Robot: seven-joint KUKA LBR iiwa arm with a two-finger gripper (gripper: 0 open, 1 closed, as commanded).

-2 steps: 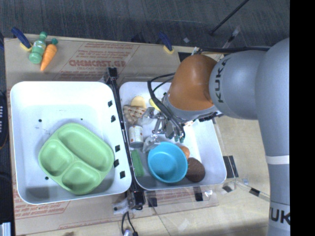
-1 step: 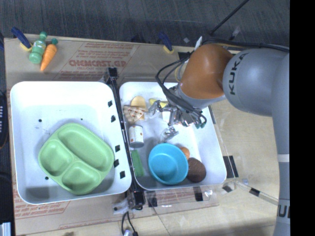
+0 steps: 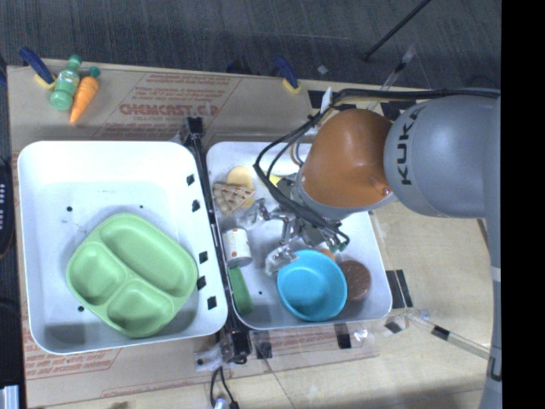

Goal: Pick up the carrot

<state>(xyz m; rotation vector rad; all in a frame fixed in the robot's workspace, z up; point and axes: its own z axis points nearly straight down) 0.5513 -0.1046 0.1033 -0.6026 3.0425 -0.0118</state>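
The small orange toy carrot with a green top point(image 3: 83, 96) lies outside both bins, on the printed cardboard sheet point(image 3: 170, 100) at the far left corner of the worktop. It touches a green toy vegetable point(image 3: 64, 88). My fingers point(image 3: 288, 250) hang low in the right-hand shallow white bin point(image 3: 255, 155), at the rim of the round blue plastic bowl point(image 3: 312, 286) and well apart from the carrot.

The main risk, as I judge it, is closing here on the wrong thing. The bowl, a small white can point(image 3: 236, 247) and a brown disc point(image 3: 354, 279) all crowd this spot. A sweep toward the carrot could also clip the wall between the bins. At the carrot, I might catch its green neighbour too.

My wrist and cables hide the tips, so I cannot tell how far open my fingers are, and I see nothing between them.
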